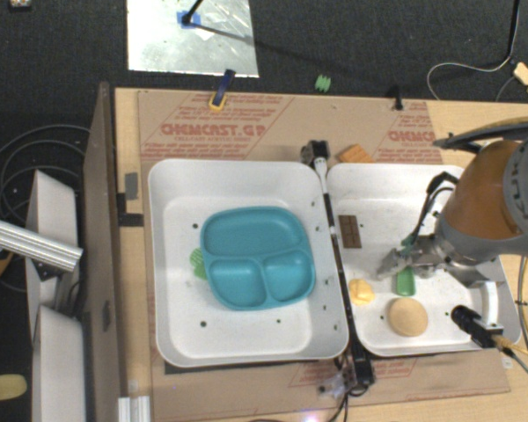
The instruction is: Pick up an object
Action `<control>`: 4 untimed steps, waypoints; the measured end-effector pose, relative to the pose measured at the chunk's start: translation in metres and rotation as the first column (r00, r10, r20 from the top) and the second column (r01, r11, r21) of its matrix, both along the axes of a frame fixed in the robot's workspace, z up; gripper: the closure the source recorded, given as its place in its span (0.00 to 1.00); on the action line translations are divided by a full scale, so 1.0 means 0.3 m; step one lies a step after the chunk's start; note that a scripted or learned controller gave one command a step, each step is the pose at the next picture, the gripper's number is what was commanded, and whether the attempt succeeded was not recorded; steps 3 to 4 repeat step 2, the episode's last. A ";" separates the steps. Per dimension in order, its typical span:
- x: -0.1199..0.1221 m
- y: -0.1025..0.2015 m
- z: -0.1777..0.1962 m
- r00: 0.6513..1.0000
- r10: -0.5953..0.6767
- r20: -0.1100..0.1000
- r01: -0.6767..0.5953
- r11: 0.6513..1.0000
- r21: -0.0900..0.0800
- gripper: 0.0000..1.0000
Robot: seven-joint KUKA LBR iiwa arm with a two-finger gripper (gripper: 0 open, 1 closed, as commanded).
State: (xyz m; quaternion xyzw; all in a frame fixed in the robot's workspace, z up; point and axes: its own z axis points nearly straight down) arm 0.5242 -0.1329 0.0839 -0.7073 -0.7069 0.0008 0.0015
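A small green object [406,281] lies in the right bin [378,192], with the tool [403,262] low right over it; whether its fingers are apart or together I cannot tell. Close by sit a yellow piece [361,291] and a tan ball [408,316], so a slightly off descent might nudge the green object aside or brush its neighbours. The teal divided plate [257,255] in the left bin [176,236] is well apart.
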 end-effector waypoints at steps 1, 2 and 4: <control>0.013 0.001 0.038 1.000 0.002 0.007 -0.002 1.000 0.000 1.00; 0.136 0.251 0.355 1.000 0.014 0.016 -0.014 1.000 0.001 1.00; 0.136 0.251 0.355 1.000 0.014 0.016 -0.014 1.000 0.001 1.00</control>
